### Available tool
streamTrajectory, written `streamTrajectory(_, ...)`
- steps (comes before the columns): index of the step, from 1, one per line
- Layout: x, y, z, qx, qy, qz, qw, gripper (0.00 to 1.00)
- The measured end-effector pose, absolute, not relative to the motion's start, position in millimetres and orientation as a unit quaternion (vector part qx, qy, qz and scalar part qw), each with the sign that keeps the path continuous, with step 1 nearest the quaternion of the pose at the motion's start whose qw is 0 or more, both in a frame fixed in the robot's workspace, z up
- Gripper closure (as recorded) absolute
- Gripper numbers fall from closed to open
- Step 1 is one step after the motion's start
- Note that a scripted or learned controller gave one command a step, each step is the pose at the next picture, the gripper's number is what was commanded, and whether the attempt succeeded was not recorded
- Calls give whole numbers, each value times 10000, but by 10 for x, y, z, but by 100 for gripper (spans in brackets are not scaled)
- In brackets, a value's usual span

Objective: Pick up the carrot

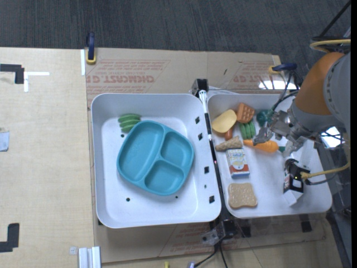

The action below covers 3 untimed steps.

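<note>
The orange carrot [266, 146] lies in the right bin [312, 200], towards its upper middle, pointing left-right. My gripper [269, 134] reaches in from the right and hovers right over the carrot's upper edge, partly covering it. The arm's grey wrist and orange band [315, 88] sit above the bin's right side. I cannot make out whether the carrot is gripped or just lying beneath the gripper.
Close around the carrot are a green vegetable [247, 130], a yellow piece [224, 121], an orange waffle-like piece [245, 113], a small carton [239, 163] and a toast slice [242, 195]. The left bin [106, 205] holds a blue divided plate [155, 157] and a green pod [129, 120].
</note>
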<state>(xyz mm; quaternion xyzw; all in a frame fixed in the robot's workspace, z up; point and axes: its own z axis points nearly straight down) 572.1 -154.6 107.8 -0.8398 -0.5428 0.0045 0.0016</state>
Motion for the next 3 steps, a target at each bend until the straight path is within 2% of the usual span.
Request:
streamTrajectory(1,5599,-1835,923,-8726,-4884,19,20,0)
streamTrajectory(2,6316,-1895,885,-8998,-4361,79,55,0)
streamTrajectory(3,6241,-1903,915,-8969,-4414,235,131,100)
